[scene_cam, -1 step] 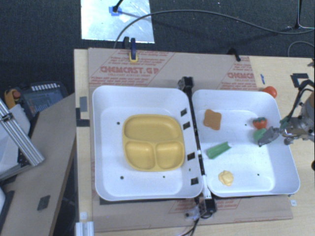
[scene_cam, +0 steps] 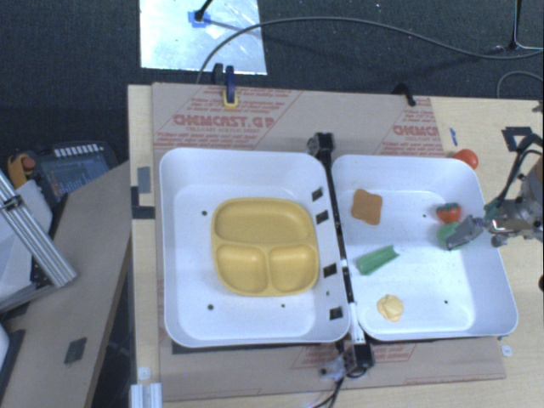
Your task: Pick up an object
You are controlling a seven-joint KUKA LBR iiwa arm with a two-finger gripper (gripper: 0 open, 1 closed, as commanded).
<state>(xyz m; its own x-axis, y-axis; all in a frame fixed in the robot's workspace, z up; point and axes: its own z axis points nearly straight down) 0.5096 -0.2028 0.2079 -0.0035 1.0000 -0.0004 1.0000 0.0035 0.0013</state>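
Observation:
The right bin [scene_cam: 476, 313] holds several small objects. A brown toast-like piece [scene_cam: 366, 206] lies near its back left. A green stick [scene_cam: 376, 258] rests beside the centre divider, and a small yellow lump [scene_cam: 390, 307] sits toward the front. A red and green piece [scene_cam: 448, 212] lies by the right wall. My gripper [scene_cam: 460, 234] reaches in over the bin's right rim, low and just below the red piece, with a bit of green showing at its tip. The frame is too coarse to tell whether anything is held.
The left bin [scene_cam: 183, 313] carries a yellow three-compartment plate [scene_cam: 263, 245]. An orange ball [scene_cam: 465, 157] lies on the bench behind the right bin's far corner. Clips and a cable run along the divider [scene_cam: 333, 245] between the bins.

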